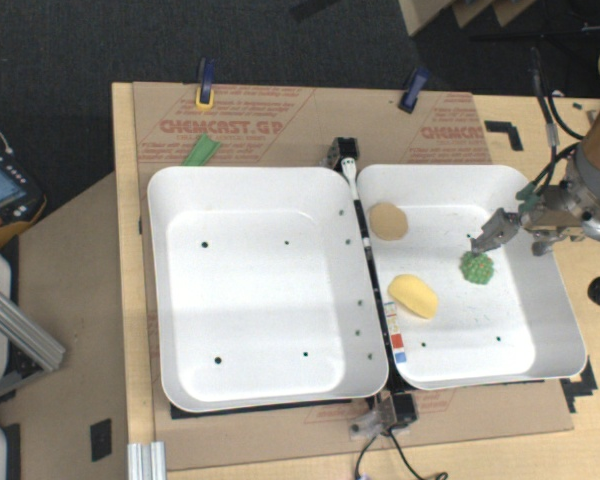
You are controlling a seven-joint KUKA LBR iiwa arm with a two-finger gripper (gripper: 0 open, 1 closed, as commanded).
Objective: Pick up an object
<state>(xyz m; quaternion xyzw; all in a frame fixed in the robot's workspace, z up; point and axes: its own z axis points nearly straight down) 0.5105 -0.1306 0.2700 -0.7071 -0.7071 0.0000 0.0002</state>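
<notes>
The hand (492, 234) hangs low in the right bin (540, 358), its tip just above and beside a small green object (477, 268); whether it is parted or closed cannot be told. A round tan object (388, 220) lies far left in that bin, a yellow object (414, 296) nearer. The left bin (180, 368) sits alongside. The cardboard surface (280, 118) bears red lettering reading roughly "CHEMCAST GP".
</notes>
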